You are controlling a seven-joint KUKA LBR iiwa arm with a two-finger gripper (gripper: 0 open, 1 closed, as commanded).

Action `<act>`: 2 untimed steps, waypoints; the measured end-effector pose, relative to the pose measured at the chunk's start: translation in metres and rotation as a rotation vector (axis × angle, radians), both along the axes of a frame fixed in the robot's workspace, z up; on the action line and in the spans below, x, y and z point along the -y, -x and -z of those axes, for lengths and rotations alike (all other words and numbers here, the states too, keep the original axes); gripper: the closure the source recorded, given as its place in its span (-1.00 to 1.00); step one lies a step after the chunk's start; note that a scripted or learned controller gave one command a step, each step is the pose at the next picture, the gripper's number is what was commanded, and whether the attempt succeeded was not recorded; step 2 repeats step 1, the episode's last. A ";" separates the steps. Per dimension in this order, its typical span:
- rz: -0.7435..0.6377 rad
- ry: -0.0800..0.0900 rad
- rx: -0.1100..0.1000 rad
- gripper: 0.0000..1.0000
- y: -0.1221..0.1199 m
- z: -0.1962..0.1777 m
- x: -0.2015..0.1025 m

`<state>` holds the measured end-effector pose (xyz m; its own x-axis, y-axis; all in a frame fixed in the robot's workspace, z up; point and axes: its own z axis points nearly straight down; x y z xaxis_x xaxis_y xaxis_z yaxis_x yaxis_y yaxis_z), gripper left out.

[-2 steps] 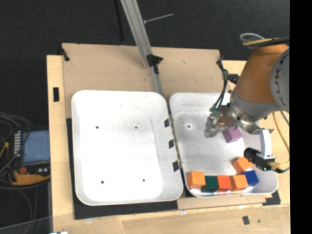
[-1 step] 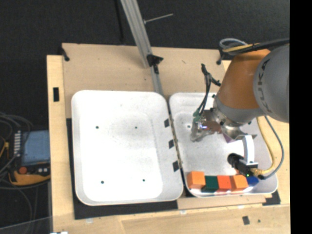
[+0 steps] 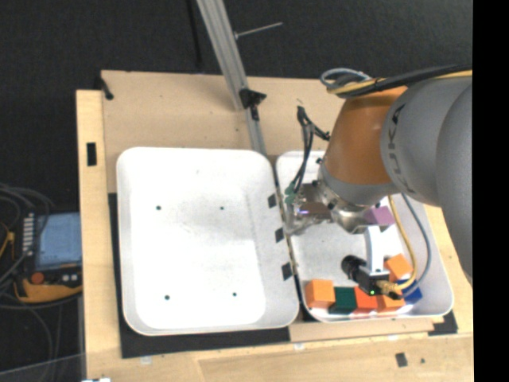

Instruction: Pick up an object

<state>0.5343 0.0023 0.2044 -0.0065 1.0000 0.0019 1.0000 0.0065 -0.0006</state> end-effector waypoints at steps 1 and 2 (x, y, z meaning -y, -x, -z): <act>-0.002 -0.001 0.003 1.00 0.009 -0.019 -0.051; -0.002 -0.001 0.003 1.00 0.009 -0.019 -0.051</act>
